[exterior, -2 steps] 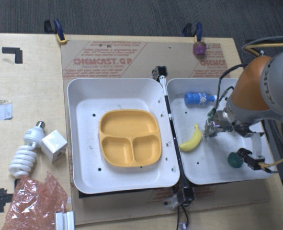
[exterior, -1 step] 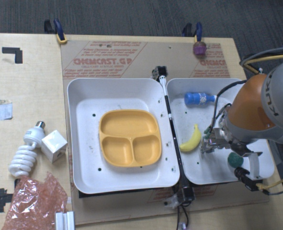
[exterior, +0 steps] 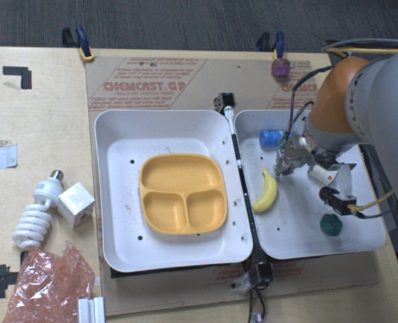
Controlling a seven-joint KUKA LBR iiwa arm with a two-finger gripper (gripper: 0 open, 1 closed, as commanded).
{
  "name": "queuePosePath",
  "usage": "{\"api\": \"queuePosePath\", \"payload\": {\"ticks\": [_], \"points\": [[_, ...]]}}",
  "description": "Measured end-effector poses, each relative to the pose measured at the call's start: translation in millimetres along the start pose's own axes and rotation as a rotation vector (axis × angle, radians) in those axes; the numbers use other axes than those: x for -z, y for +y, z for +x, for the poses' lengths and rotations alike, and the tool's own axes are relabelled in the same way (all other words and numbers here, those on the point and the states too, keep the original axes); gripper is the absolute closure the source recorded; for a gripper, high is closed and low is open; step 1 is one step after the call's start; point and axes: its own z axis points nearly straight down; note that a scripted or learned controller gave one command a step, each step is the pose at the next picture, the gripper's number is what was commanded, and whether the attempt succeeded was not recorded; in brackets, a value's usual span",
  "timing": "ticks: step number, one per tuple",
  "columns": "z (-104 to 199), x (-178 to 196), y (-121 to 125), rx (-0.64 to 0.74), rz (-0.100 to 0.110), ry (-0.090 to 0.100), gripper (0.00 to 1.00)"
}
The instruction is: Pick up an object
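Observation:
In the right bin (exterior: 300, 241) lie a yellow banana (exterior: 266, 192) near the left wall, a blue object (exterior: 271, 138) at the back left, and a dark green round object (exterior: 331, 225) toward the front right. My gripper (exterior: 284, 165) hangs low over the bin, just right of the banana's upper end and below the blue object. Nothing shows between its fingers. The arm's grey body and orange band (exterior: 333, 106) cover the bin's back right part.
The left bin (exterior: 118, 241) holds a yellow divided tray (exterior: 183, 193). On the bench to the left lie a spiral light bulb (exterior: 38, 214), a small white box (exterior: 76, 204) and crinkled pink plastic (exterior: 47, 284). A purple object (exterior: 281, 67) sits behind the right bin.

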Motion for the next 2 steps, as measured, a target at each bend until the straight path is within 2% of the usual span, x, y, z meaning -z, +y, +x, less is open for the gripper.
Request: {"api": "queuePosePath", "payload": {"ticks": [1, 2], "points": [[3.6, -0.3, -63.3, -0.004, 0.000, 0.001, 0.00], [-6.7, -0.2, -114.7, -0.004, 0.000, 0.001, 0.00]]}}
